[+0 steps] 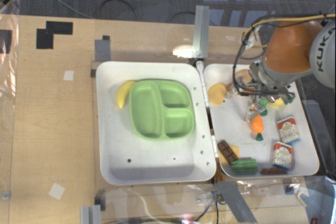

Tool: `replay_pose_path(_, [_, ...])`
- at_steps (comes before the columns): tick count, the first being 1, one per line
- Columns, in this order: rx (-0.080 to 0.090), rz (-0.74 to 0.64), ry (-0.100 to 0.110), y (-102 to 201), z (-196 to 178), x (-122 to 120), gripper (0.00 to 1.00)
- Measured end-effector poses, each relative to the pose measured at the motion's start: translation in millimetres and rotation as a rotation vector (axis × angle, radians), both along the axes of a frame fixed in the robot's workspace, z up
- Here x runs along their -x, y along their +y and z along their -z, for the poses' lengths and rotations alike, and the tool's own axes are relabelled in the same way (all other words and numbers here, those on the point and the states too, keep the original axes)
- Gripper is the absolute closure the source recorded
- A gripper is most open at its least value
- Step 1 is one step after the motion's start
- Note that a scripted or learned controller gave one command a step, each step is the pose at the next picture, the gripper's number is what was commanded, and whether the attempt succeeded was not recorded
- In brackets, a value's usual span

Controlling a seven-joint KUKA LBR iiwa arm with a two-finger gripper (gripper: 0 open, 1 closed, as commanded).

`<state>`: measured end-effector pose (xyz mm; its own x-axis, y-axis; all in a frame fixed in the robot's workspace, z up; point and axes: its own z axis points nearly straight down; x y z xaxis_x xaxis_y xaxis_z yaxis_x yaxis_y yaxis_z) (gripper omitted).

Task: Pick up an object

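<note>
Jaws point(258, 107) of the grey arm hang low over the right-hand bin point(310, 165) on the bench, and from this slant you cannot tell whether they stand wide or narrow, nor whether anything sits between them. Watch the toy carrot point(256, 124): it lies just beside and below the jaws in the picture, its orange body nearest them and its green tip pointing toward the bin's near edge, so its long axis runs roughly up and down the frame. You would likely need only a short shift toward that near edge to bring the jaws across it. Other candidates lie farther off: two small cartons point(287, 129) to the carrot's right and a yellow lemon-like piece point(217, 93) near the bin's left wall.
</note>
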<state>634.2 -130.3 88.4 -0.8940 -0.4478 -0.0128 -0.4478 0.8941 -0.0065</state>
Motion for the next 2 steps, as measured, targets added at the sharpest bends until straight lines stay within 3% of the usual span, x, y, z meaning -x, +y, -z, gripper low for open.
replay_pose_path(1, [0.000,0.049,0.001,-1,-2,65,0.00])
replay_pose_path(2, [-0.001,0.047,-0.020,1,-17,59,1.00])
